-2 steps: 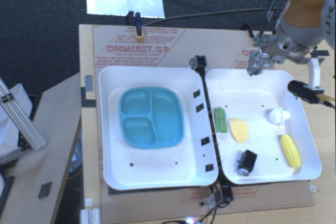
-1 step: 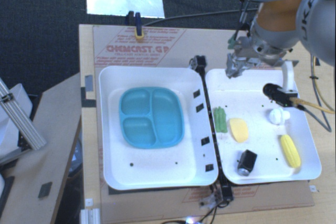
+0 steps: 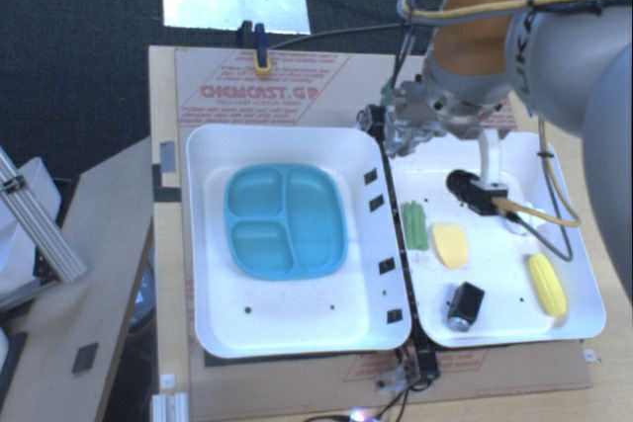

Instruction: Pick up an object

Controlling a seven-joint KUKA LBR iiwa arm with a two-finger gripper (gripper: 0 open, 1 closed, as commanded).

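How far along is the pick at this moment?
Done: nothing yet; the green pod, pale yellow piece, yellow corn and small black item all lie in the right bin, the blue plate in the left bin. In hand: the pincer hangs at the right bin's upper left corner, carrying nothing visible. Left: choose an object, grasp, lift.

Two bins point(image 3: 287, 316) point(image 3: 504, 262), one each: blue plate point(image 3: 287, 220), green pod point(image 3: 414, 225), corn cob point(image 3: 546, 284), yellow slice point(image 3: 451, 244), black block point(image 3: 465, 304)

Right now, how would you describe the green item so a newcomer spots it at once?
Take the white bin on the view's right. Against its left wall lies a slim green object. It is the only green thing there, narrower than the pale yellow piece beside it.
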